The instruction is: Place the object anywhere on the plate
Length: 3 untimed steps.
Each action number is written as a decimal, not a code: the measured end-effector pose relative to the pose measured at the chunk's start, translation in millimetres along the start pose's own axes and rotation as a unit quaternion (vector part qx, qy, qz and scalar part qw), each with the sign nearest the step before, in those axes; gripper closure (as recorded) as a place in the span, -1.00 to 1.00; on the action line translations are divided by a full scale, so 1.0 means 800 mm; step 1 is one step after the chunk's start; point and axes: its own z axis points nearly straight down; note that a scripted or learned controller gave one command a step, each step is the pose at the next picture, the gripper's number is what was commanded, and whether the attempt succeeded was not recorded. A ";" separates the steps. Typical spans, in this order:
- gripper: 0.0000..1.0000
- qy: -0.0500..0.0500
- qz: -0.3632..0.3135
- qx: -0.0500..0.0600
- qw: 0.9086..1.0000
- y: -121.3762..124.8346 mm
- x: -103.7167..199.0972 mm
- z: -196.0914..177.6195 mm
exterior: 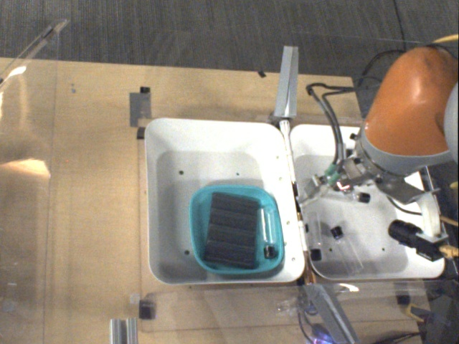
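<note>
A teal square plate [269, 217] lies in the left bin, toward its front right. A dark grey ribbed block [232, 229] rests flat on the plate and covers most of its middle. A small black piece [270, 250] sits on the plate's front right corner. The arm's orange band [412, 102] hangs over the right bin. Below it, the gripper [338, 180] is over the right bin's left half, apart from the plate and mostly hidden by the wrist.
The left bin [168, 192] and the right bin [373, 260] share a raised rim between them. Small black bits [335, 230] lie on the right bin's floor. A black cable connector [412, 236] and hoses hang off the wrist at right.
</note>
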 end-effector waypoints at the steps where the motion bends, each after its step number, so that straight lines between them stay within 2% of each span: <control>1: 1.00 -0.001 -0.002 -0.004 1.000 0.003 0.000 -0.014; 2: 1.00 0.002 -0.054 0.003 0.999 0.086 0.056 0.098; 3: -1.00 0.002 -0.054 0.003 0.999 0.086 0.056 0.098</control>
